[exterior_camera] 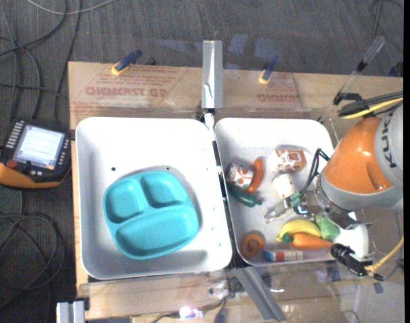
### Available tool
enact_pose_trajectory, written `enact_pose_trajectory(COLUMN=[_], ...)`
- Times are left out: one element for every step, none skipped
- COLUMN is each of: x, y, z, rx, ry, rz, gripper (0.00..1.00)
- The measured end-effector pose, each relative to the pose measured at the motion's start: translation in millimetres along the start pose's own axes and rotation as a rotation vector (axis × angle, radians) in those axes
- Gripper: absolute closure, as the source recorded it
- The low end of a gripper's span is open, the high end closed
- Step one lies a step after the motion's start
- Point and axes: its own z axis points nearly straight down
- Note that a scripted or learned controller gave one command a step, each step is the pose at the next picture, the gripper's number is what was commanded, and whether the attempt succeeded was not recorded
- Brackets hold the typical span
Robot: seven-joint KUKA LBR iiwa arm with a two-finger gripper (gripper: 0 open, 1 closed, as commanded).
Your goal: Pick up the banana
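the light is soft and even. the two shallow white plastic bins [97, 147] look bright, the dark floor [57, 32] far off looks dim. everything looks a little fuzzy.

The arm's orange band [363, 163] bears dark letters "KU" at its right edge. Faded red print on the tabletop [128, 89] cannot be read.

The banana [298, 229] sits hemmed in at lower right: carrot [311, 243] touching below, arm [363, 170] overhead; open floor lies upper middle of the right bin [259, 130].
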Motion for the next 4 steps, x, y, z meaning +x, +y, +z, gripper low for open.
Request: enact_pose_trajectory(x=[-15,16,-15,11], y=[1,3,5,1], z=[4,3,-110,4], rx=[0.001,-0.008,0.005,-0.001], ry=[0.006,-0.009,0.003,-0.001], rz=[-0.158,-0.271,-0.620,-0.539], gripper=[0.00,0.00,0.00,0.00])
